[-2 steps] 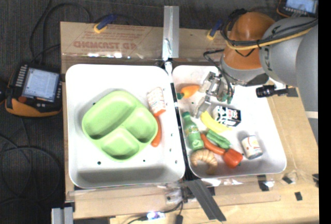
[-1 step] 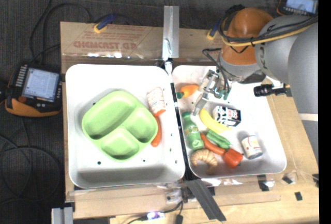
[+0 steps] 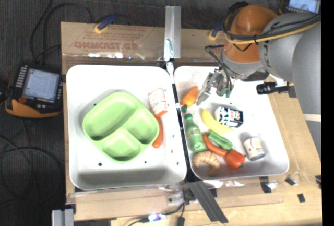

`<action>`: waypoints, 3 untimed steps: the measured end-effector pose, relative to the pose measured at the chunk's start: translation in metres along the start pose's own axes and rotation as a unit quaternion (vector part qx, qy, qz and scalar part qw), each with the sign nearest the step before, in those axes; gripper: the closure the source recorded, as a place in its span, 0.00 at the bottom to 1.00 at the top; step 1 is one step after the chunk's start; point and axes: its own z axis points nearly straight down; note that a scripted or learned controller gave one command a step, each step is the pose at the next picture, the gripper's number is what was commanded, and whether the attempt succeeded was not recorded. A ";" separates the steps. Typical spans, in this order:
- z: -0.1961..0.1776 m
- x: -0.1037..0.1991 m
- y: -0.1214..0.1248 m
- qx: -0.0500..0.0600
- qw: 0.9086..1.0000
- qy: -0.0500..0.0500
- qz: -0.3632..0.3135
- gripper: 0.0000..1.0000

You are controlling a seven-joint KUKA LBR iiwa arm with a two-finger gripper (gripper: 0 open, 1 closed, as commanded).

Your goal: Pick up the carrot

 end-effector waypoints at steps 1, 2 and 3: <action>0.000 0.000 0.001 0.000 1.000 0.000 0.000 0.00; 0.007 0.002 -0.004 0.001 0.995 -0.004 -0.101 0.00; -0.086 0.034 0.055 -0.001 0.999 0.001 -0.044 0.00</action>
